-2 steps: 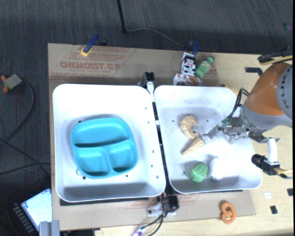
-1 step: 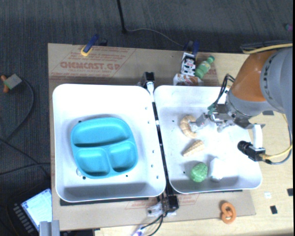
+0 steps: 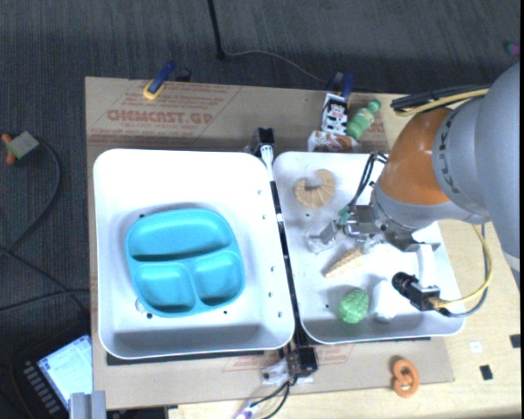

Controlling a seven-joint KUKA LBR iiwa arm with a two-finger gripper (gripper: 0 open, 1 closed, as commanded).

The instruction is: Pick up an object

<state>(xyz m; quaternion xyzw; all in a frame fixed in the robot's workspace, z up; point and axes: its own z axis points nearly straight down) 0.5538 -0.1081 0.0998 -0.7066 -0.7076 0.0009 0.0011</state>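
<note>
One fixed camera looks down at a slant on both white bins (image 3: 192,160); the arm (image 3: 472,164) enters from the right.

Reaching from the right, gripper (image 3: 342,230) hovering in right bin (image 3: 437,326) above cone (image 3: 344,260), near green ball (image 3: 353,305).

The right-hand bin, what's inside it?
In the right bin lie a tan round piece, a cone and a green lump. The arm covers the bin's far right part.
</note>
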